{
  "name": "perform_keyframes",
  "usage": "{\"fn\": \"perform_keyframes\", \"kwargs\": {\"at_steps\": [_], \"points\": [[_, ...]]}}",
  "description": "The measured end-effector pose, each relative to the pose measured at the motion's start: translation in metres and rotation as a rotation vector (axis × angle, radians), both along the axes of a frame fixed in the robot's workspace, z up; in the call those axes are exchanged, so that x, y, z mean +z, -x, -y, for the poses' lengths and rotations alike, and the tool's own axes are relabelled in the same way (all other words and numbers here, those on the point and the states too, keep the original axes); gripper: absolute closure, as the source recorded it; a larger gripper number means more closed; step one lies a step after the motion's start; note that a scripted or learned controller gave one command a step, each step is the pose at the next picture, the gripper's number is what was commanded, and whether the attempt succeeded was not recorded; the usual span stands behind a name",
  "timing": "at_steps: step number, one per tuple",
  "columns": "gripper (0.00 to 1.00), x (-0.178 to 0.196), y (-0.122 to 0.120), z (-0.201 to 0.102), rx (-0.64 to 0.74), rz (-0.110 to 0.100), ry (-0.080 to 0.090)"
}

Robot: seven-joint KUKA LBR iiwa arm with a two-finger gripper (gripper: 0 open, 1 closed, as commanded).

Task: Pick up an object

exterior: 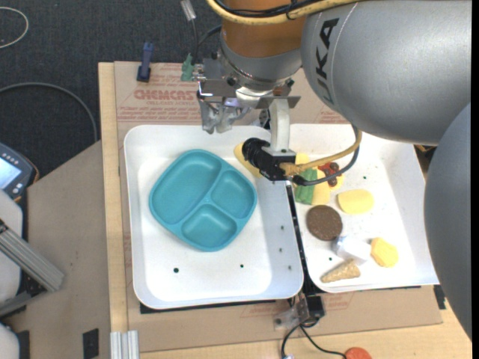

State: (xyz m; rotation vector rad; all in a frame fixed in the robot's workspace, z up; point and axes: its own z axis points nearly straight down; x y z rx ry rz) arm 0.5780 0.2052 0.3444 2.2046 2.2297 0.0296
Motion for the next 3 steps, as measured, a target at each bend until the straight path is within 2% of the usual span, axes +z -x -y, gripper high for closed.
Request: {"fn": "perform_keyframes", "kwargs": {"at_steps": [1, 2, 3], "points": [[1.00, -0.049, -0.006, -0.020, -0.009, -0.023, 0.010], [1.00, -0.114, 0.059, -0.019, -0.011, -0.031, 0.012], [1.00, 0.133, -0.015, -0.019, -0.010, 0.004, 0.002]]}}
